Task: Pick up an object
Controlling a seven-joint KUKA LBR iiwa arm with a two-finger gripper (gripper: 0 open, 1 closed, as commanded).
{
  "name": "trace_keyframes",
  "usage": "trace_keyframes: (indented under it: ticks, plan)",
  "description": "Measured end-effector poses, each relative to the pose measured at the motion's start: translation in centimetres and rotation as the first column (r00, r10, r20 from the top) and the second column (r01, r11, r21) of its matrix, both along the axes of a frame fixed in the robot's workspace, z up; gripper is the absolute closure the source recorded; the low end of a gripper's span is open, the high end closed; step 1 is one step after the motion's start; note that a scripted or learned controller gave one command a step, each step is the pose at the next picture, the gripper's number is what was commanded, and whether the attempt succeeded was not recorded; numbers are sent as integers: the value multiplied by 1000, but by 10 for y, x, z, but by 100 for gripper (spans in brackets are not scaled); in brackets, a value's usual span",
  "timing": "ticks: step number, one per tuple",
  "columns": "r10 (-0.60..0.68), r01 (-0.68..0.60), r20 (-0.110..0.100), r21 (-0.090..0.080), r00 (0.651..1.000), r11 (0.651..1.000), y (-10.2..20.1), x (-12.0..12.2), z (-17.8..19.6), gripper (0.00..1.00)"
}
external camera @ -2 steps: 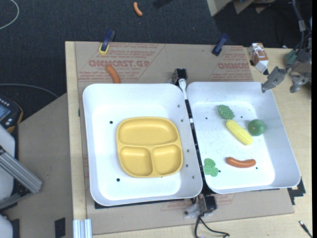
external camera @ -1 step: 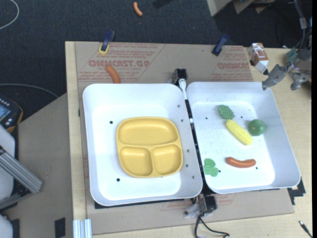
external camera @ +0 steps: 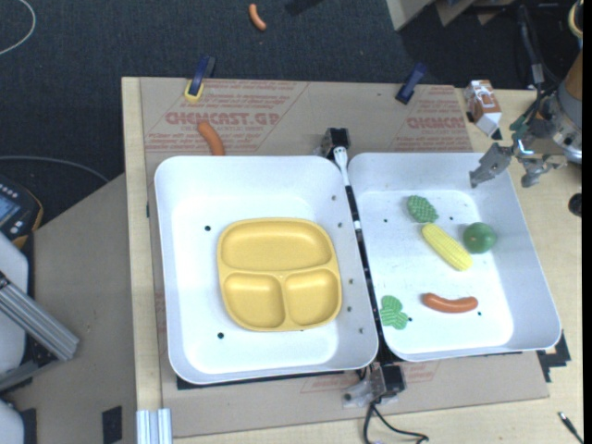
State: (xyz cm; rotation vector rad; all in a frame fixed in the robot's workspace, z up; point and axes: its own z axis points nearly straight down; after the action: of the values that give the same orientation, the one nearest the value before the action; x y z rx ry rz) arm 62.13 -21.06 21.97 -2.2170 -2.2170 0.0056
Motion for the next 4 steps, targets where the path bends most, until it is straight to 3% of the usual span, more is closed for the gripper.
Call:
trace_keyframes:
  ticks: [3,4]
  plan:
    - [2,-2,3,5,1000,1000,-1,-7,-137,0]
    - [2,-2,7,-1,1000,1000,-3,-6,-124,100]
